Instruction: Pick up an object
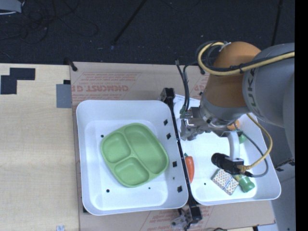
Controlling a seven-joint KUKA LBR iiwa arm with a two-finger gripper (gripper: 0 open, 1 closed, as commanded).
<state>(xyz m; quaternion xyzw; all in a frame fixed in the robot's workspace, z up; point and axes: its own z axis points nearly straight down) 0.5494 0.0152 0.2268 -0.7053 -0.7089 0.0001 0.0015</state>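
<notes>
Grey with an orange band, the arm (pixel 231 81) rises closest to the lens and reaches in from the right, its wrist bent down over the back left part of the right bin. The jaws point down there, just beside the wall shared by the two bins. Whether they are released or clenched cannot be told from this angle, nor whether anything sits between them.

At far left is the pale wooden tabletop (pixel 33 153). A sheet of brown cardboard (pixel 110 83) with red print lies on it, under both bins.

The left bin (pixel 82 129) holds one thing, a green plate (pixel 134 154) with three compartments. It lies flat near the middle of the floor and is turned at a slant to the walls.

The right bin (pixel 269 191) holds the loose things for picking:
- A carrot (pixel 189 169) lies along the left wall, nearer the front than the jaws and apart from them.
- A small patterned box (pixel 224 181) lies near the front, turned cornerwise.
- A green block (pixel 247 184) sits just beside the box, on its right.

Farther back, small bits of orange and green peek out from under the wrist – too hidden to name.
</notes>
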